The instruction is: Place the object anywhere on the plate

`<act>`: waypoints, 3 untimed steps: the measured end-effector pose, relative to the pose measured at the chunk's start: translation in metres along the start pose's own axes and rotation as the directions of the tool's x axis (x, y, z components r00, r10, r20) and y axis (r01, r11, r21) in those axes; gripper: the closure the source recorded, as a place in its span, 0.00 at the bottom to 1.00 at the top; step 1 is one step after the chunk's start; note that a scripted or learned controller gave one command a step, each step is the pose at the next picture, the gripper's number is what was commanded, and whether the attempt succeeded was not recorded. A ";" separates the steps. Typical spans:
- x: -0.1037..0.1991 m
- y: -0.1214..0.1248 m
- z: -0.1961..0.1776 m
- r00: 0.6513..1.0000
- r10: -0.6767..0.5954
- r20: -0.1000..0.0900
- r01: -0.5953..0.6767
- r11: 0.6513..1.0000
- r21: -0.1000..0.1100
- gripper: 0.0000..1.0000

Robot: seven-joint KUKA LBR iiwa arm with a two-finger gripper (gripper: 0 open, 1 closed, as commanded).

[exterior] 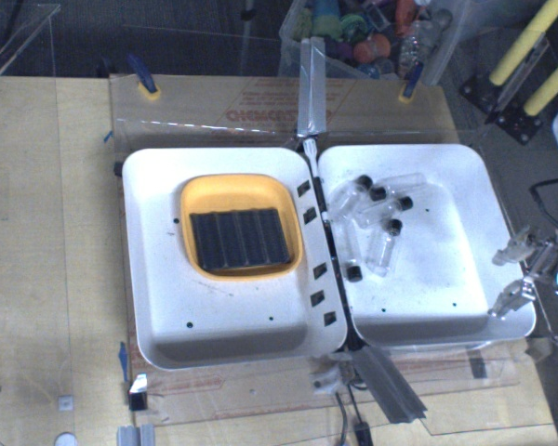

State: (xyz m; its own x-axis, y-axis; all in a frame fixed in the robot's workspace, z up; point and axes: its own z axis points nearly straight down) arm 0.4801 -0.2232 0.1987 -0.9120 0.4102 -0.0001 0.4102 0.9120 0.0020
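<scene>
A yellow plate [198, 199] with rounded corners lies in the left bin [153, 249]. A dark grey ribbed rectangular object [239, 239] rests flat on the plate, covering most of its middle. My gripper [512, 276] hangs at the right rim of the right bin [446, 286], far from the plate. Its two silver fingers stand apart, open, with nothing between them.
Several clear plastic vials [377, 221] with black caps lie clustered in the upper left of the right bin. A divider with black clips [318, 249] separates the bins. A clear box of colourful toys [372, 12] stands behind the bench.
</scene>
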 end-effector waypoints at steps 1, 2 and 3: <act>-0.001 -0.001 -0.018 0.999 0.049 0.006 -0.049 0.999 0.000 0.00; 0.000 0.001 -0.014 0.988 -0.157 0.002 0.157 0.988 0.001 0.00; -0.001 0.001 -0.028 0.896 -0.445 0.007 0.445 0.896 0.003 0.00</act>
State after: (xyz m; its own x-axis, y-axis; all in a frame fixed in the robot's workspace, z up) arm 0.4812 -0.2232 0.2272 -0.9992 -0.0381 -0.0077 -0.0381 0.9993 -0.0009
